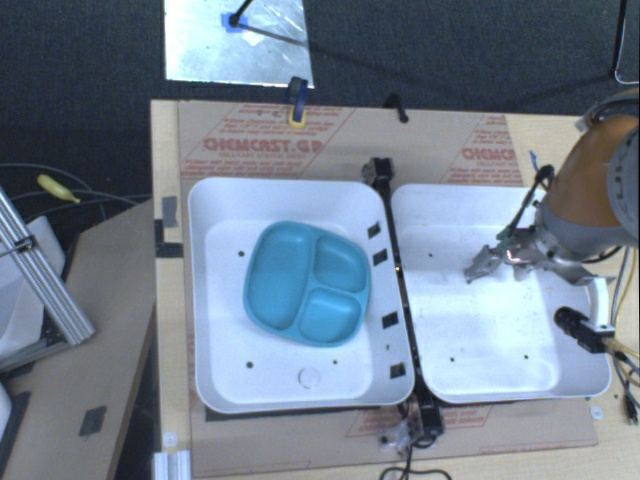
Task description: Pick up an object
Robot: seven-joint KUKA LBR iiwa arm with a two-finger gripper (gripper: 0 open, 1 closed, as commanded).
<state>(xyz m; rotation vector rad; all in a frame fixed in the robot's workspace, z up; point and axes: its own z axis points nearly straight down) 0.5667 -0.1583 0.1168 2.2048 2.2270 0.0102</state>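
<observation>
Bench (330, 133) with two bins (225, 368)

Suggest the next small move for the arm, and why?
Probably swing the gripper left across the divider toward the blue divided plate in the left bin. The gripper sits over the right bin, and the plate looks like the main thing to pick.

**The arm's visible parts, located relative to the right-hand bin**

The arm (600, 183) rises above the far right corner of the right-hand bin (480, 368). A broad orange band wraps its rounded upper segment; the segment beneath is smooth grey. A thin dark cable runs down its bin-facing side. Over the bin floor, the gripper (483, 265) is a small grey metal assembly with slender fingers.
</observation>
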